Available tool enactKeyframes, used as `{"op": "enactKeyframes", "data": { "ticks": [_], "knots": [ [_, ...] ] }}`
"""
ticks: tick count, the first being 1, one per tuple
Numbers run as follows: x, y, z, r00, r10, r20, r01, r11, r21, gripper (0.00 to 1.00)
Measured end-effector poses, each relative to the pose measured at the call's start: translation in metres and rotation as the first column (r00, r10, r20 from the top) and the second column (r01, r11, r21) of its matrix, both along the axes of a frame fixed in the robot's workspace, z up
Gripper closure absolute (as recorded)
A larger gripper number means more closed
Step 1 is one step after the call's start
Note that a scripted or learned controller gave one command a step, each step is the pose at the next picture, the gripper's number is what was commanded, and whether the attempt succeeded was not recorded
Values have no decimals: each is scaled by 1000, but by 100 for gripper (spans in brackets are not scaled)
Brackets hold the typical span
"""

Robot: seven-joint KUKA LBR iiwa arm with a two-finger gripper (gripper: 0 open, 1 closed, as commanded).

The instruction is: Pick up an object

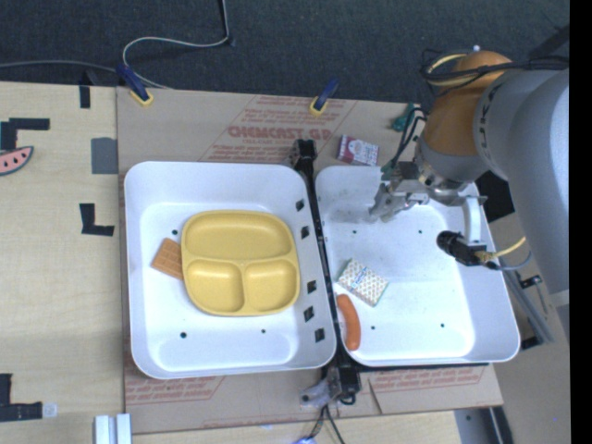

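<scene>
Below the jaws [387, 203], state unclear, patterned packet [363, 281], orange sausage [350, 321], well apart.

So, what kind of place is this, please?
Most likely a robotics lab test bench, not a kitchen. Two white bins sit on cardboard held by clamps, a grey and orange arm reaches in, and the yellow divided plate and orange sausage look like toys.

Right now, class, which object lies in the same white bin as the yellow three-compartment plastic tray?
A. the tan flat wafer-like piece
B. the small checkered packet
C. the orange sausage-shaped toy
A: the tan flat wafer-like piece sits against the yellow three-compartment plastic tray in the left white bin.
</scene>
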State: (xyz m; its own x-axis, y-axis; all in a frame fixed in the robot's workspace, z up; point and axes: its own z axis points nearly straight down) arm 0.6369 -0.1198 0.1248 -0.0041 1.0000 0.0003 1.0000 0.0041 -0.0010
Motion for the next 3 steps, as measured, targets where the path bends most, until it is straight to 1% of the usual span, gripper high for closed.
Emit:
{"op": "enactKeyframes", "data": {
  "ticks": [1,2,3],
  "knots": [
    [0,0,0,1000,0,0,0,1000,0,0],
    [0,0,9,1000,1,-1,-1,1000,1,100],
    [0,0,9,1000,1,-1,-1,1000,0,0]
  ]
}}
